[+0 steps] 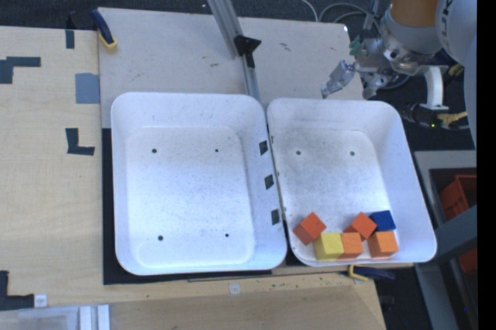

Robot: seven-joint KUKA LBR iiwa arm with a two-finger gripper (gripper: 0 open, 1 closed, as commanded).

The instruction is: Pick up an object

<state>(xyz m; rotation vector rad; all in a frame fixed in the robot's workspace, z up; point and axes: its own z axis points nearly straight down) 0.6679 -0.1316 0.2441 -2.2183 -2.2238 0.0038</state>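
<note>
Blocks [346, 235] cluster against right bin [403, 139] near wall.

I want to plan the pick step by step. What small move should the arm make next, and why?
Probably bring the gripper toward the near corner of the right bin. It sits above the bin's far rim, while all the blocks, such as the orange block, are clustered along the near wall.

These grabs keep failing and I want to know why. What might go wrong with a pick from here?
1. The blocks sit packed together, touching, so the gripper may find no gap or nudge neighbours.
2. They crowd the right bin's near wall, which could block the approach.
3. The gripper hangs past the bin's far rim, leaving a long move.
</note>
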